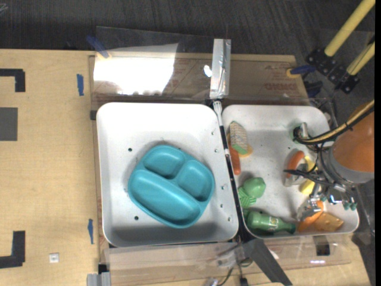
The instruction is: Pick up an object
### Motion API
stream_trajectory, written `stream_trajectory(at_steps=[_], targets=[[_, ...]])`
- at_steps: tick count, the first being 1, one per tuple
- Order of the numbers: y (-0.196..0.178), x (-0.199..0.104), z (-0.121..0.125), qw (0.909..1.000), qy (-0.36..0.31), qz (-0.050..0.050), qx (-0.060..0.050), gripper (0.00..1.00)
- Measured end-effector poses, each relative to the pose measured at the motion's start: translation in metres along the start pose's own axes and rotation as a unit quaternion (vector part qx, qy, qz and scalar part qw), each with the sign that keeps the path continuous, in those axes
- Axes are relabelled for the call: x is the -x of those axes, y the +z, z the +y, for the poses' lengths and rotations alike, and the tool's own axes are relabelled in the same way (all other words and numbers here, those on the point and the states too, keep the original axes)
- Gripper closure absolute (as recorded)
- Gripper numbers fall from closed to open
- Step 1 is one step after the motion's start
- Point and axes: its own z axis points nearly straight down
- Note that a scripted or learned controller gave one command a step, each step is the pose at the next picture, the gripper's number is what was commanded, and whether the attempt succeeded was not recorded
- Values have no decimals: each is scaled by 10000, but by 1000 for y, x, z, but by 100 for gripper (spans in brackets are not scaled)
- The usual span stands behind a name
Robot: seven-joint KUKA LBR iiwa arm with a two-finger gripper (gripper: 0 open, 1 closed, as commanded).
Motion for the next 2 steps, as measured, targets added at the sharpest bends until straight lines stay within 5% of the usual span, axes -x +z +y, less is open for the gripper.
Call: stream_trajectory(at_steps=[1, 2], targets=[[0, -9, 17, 10000, -40, 1, 2, 0], [-1, -6, 40, 9980, 636, 8, -3, 0]])
